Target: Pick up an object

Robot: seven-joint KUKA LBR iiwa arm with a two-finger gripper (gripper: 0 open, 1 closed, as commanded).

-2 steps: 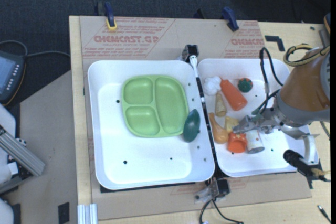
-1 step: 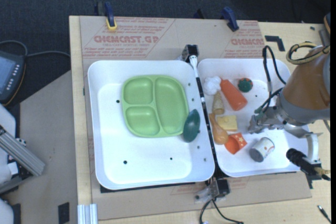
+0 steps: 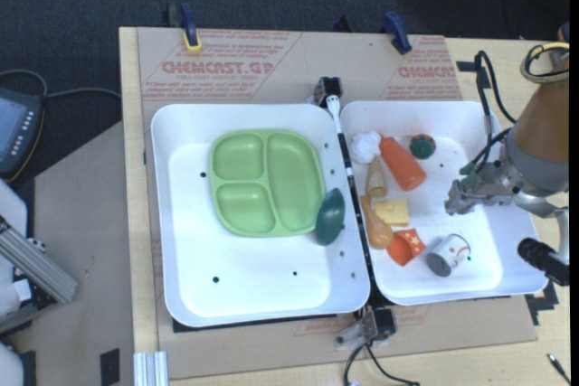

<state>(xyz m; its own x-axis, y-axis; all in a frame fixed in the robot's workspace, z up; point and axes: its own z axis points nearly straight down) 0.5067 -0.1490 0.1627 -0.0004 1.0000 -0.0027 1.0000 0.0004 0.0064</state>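
Right bin [image 3: 470,280]: about eight small objects, one orange bottle [image 3: 402,164] among them, bunched along left wall. Pincer [image 3: 460,199] low over bare right half, nothing gripped; open or closed unclear. Left bin [image 3: 181,240]: one green tray [image 3: 267,183], one dark green piece [image 3: 329,218].

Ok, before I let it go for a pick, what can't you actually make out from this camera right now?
- Gripper in the camera view: too small and dark to tell how it stands over the right bin.
- Arm: cut off by the right edge.
- Dark green piece: its shape is unclear against the green tray.
- Small objects beside the orange bottle: too small to identify.
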